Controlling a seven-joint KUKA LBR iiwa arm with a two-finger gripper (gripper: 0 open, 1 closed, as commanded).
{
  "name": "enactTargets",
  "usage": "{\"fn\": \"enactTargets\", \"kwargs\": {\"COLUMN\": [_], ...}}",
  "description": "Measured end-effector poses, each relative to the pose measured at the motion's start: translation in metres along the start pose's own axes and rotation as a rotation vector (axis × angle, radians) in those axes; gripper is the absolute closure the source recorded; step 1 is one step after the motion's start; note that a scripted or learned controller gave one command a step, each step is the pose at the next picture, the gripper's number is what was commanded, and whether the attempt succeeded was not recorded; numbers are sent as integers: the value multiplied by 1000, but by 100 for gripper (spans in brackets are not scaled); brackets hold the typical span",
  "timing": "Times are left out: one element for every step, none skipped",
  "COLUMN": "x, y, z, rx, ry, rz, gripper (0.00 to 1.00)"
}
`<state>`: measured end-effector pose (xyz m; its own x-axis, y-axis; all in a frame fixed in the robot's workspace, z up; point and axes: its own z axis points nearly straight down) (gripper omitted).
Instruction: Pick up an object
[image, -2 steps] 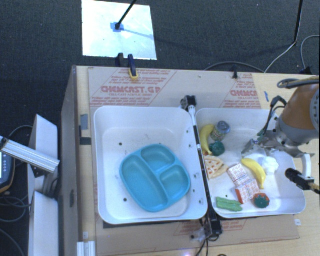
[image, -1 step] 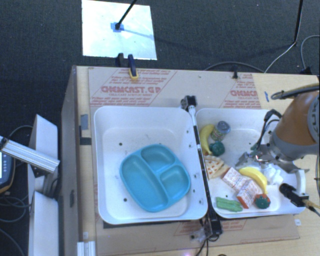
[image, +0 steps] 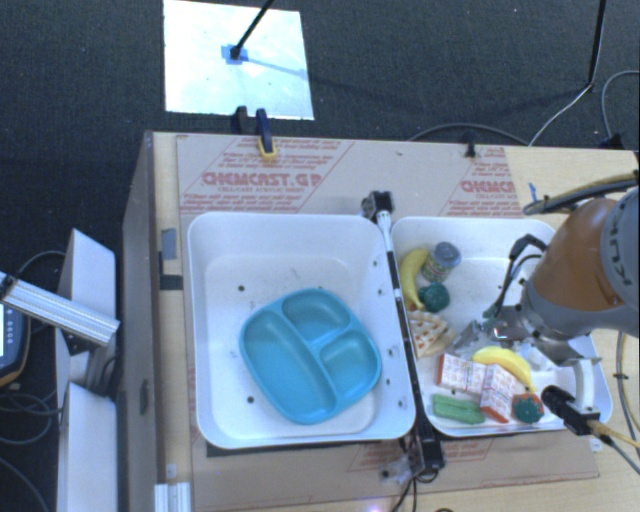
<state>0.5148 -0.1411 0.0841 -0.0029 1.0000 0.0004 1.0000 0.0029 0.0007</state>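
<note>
Target candidate: the curved yellow plastic banana (image: 508, 364) lying in the right-hand shallow white bin (image: 470, 240), just below the arm's wrist; this reads as the likeliest pick, though the task names no particular object.
Gripper: the two-finger gripper (image: 497, 330) sits low over the bin, just above and left of that banana; its claw is hidden against the clutter, so I cannot tell how it stands.
Progress: nothing shows lifted clear of the bin, and every item appears to rest on the bin floor. By my judgement the pick is not yet done; the closing and the lift are left.
Beside the banana: a red-and-white printed flat packet (image: 478, 380) touches it on its lower left; a small red-and-green strawberry-like toy (image: 527, 407) lies just below it.
Further from the banana: a green oblong block (image: 457, 408) lies at the bin's front edge, left of the strawberry toy; a tan waffle-patterned wedge (image: 428, 333) lies well to the banana's left.
Far end from the banana: a second yellow banana (image: 410, 275), a dark teal ball (image: 434, 297) and a small grey-lidded tin (image: 441, 258) cluster near the divider.
Left bin: the left-hand shallow white bin (image: 230, 250) holds a light blue three-compartment plastic tray (image: 310, 355), well apart from the banana.
</note>
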Motion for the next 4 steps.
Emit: {"fn": "enactTargets", "kwargs": {"x": [9, -25, 2, 2], "y": [79, 20, -28, -26], "z": [-63, -31, 0, -11], "rx": [-4, 1, 0, -5], "ry": [-1, -1, 0, 0], "rz": [-1, 2, 2, 0], "gripper": [0, 0, 0, 100]}}
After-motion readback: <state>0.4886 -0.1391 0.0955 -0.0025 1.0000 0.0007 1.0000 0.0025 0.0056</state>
